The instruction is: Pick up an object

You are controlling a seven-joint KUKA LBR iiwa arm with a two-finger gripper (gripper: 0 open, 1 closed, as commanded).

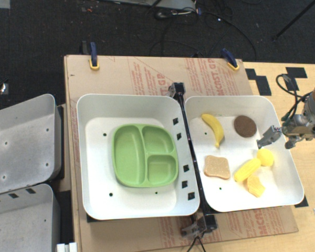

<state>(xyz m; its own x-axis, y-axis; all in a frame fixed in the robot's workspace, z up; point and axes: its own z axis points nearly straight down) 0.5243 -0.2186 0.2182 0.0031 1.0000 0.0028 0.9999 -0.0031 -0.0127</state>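
Note:
The right bin (283, 193) holds toy food. A yellow banana (214, 128) and a brown round patty (245, 126) lie toward its back. A slice of bread (217, 167) sits at the front left. A long yellow piece (247, 169), a small yellow ball (266, 157) and a yellow-orange chunk (255, 186) lie at the front right. My gripper (279, 139) hangs over the bin's right side, just above and right of the yellow ball. It is open, its two dark fingers spread, with nothing between them.
The left bin (94, 193) holds a green divided plate (146, 155). A black divider strip (188, 151) runs between the bins. Clamps (94, 56) hold the cardboard-covered bench at the back. Grey metal trays (21, 140) lie off to the left.

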